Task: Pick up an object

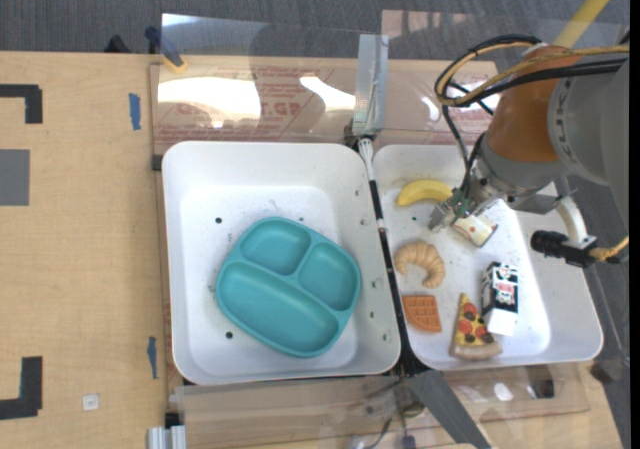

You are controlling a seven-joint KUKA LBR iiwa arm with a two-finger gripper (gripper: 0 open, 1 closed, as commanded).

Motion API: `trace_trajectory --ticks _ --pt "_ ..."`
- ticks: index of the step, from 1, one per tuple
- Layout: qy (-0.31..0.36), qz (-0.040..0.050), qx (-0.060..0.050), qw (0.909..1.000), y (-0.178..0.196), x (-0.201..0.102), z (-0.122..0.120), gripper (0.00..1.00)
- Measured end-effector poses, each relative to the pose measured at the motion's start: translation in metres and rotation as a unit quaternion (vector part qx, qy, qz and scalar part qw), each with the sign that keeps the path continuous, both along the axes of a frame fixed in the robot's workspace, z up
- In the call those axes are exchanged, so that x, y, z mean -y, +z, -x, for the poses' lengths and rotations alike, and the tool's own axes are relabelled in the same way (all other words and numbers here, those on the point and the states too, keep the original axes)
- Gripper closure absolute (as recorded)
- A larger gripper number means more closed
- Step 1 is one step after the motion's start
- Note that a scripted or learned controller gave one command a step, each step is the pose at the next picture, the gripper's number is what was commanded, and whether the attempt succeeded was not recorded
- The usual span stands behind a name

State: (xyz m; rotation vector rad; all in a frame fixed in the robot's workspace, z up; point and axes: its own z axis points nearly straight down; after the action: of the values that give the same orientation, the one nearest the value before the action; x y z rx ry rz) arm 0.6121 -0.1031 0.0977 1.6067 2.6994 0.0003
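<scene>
We see the arm [560, 127] reaching down from the right into the right bin [570, 332]. Its gripper [462, 209] is by the banana [424, 193]. We cannot tell its grip.

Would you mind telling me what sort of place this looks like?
Probably a robotics lab bench for grasping trials. Two white bins sit side by side, toy food such as a banana and croissant lies in the right one, and a cabled robot arm reaches over them.

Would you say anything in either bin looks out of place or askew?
Nothing stands out. The teal plate lies flat in the left bin; the banana, croissant, waffle, pizza and carton lie loose in the right bin.
</scene>
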Motion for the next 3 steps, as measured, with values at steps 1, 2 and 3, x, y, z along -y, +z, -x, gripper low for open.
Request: trace_trajectory --ticks 1,2,3 --pt "-0.067 0.0016 0.006 0.9977 0.126 0.044 -0.006 1.0" --pt "0.078 0.0025 0.005 0.997 0.196 0.058 -0.014 1.0" --pt "-0.15 0.0003 -0.001 0.9887 0.159 0.114 0.021 1.0"
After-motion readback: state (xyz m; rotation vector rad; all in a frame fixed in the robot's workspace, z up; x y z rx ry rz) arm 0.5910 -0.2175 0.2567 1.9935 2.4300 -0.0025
